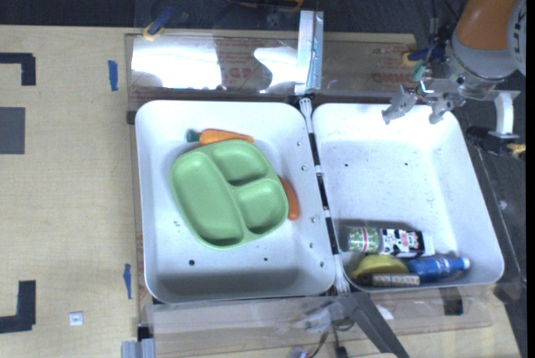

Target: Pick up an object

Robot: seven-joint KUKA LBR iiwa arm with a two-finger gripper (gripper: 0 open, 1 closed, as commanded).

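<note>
Your claw (415, 106) hangs over the far edge of the right bin (401, 172), fingers spread wide, nothing between them. Grey arm (489, 22) with the orange band comes in from the far right.

Pickable things sit well apart from the claw, clustered in the near corner of the right bin:
- can (386, 241): lying on its side, printed label, black-and-white pattern at one end. Likely rigid, smooth, light; will roll. Take it across the middle of the body, fingers square to its long axis.
- blue bottle (438, 266): also on its side, just beside the near wall. Probably thin plastic, slick, may squash a bit. Grip mid-body; the wall crowds the near side.
- yellow thing (378, 266): rounded, between can and bottle, touching or nearly touching both. Material unclear, could be soft. Hard to reach cleanly with neighbours this tight.

The can looks like the best bet, its far side is open.

Left bin (167, 264): green tray (227, 193), three compartments, matte plastic, stiff, wide and flat. Too broad for the fingers except at the rim. An orange carrot-like piece (224, 135) pokes out at the tray's far edge, another orange bit (291, 202) at its right edge, both partly hidden under it.

Bins are smooth white plastic, shallow, rounded corners, some dark specks. Tabletop (67, 181) is pale wood.
</note>
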